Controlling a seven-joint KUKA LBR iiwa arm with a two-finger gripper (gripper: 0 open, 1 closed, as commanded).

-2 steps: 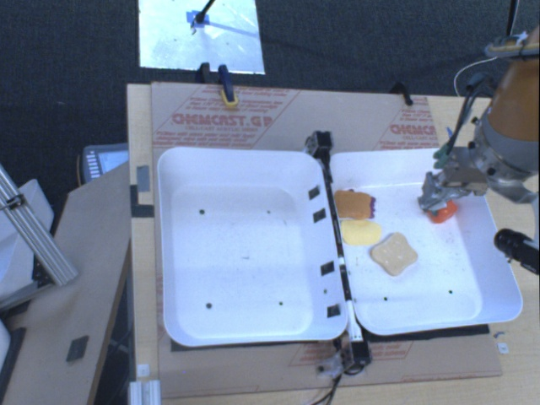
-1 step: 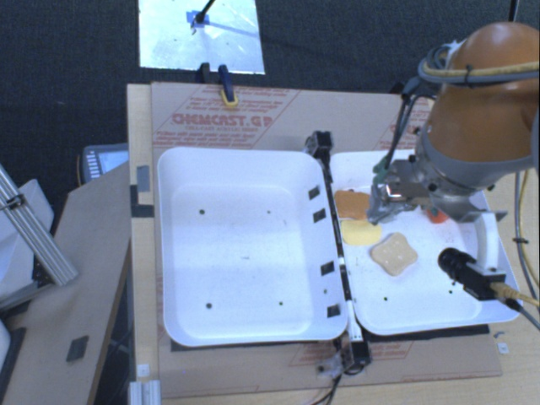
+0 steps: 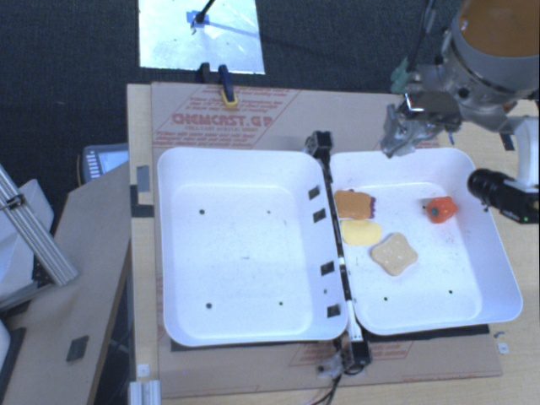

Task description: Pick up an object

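Gripper (image 3: pixel 403 135): hanging over the far rim of the right bin, with nothing visibly held. From this slant it cannot be told whether it is open or closed.
Arm (image 3: pixel 494 49): reaching in from the right behind the gripper, with its orange band showing above the grey wrist.
Right bin (image 3: pixel 456 287): lying directly below and in front of the gripper, and carrying four loose pieces.
Orange slab (image 3: pixel 352 202): sitting nearest the gripper, below it and a little to the left. It is close to the bin's left wall, and a purple edge is peeking out on its right side.
Red piece (image 3: pixel 440 209): resting below the gripper and off to its right, well apart from the other three pieces, with a bit of green showing on it.
Yellow piece (image 3: pixel 361 233): lying flat just past the orange slab as seen from the gripper, touching it or nearly so.
Tan slice (image 3: pixel 394 254): lying farthest from the gripper of the four, just beside the yellow piece's lower right edge.
Black clips (image 3: pixel 327 268): running down the seam between the two bins, starting just left of the gripper.
Left bin (image 3: pixel 245 251): lying to the gripper's left, across that seam.
Board (image 3: pixel 219 118): lying under both bins, carrying red lettering and stretching away to the gripper's left.
Clamp (image 3: pixel 226 87): blue and yellow, gripping the board's far edge, well to the left of the gripper.
Shiny sheet (image 3: pixel 201 24): lying on the dark floor, far off to the gripper's upper left.
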